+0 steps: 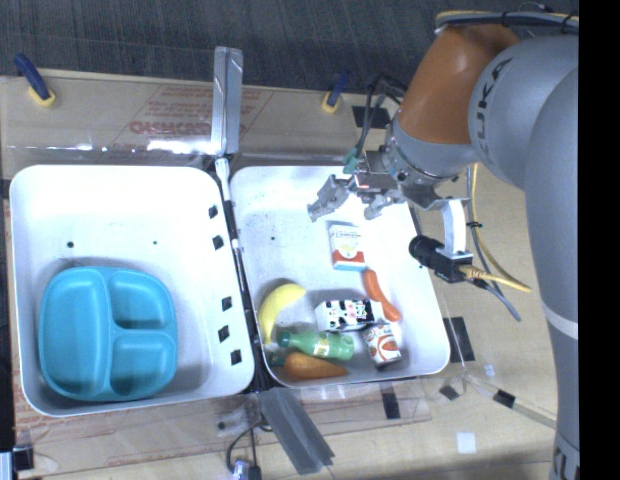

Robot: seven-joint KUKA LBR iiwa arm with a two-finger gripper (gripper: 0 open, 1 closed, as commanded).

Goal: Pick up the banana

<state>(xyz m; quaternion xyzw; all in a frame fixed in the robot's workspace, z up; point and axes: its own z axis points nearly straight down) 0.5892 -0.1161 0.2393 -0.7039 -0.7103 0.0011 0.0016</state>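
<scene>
The yellow banana (pixel 276 305) lies in the right bin (pixel 280 203), near its left wall and towards the front. My gripper (pixel 348 203) hangs over the back half of the same bin, well behind the banana and a little to its right. Its two grey fingers (pixel 324 201) are spread open with nothing between them. A small red and white carton (pixel 347 245) lies just below the gripper.
Crowding the banana at the front are a green bottle (pixel 320 345), a carrot (pixel 310 367), a black and white carton (pixel 345 314), a small can (pixel 385 345) and an orange sausage (pixel 381 293). A blue divided tray (pixel 108 333) sits in the left bin (pixel 110 203).
</scene>
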